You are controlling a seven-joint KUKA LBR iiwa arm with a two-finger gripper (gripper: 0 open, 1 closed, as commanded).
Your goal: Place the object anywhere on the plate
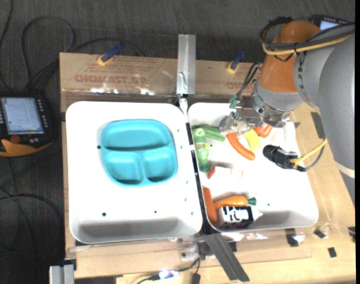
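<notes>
Turquoise plate (138, 151) waited in the left bin (85, 218) while the gripper (246, 122) hovered over toys in the right bin (298, 200).

We saw the three-compartment plate lying flat with nothing on it, well apart from the clutter across the divider. The gripper hung low at the right bin's far side, just above an orange carrot-like toy (241, 147) and a yellow piece (251, 138), with a green toy vegetable (208, 134) just to their left; which of these was the intended object we could not tell. Whether the pincer was spread or closed, or had hold of anything, we could not tell either. We judged the carrot-like toy light, stiff and smooth, likely slippery plastic, best pinched across its narrow middle. A black-and-white box (234, 215) lay near the front wall.
</notes>
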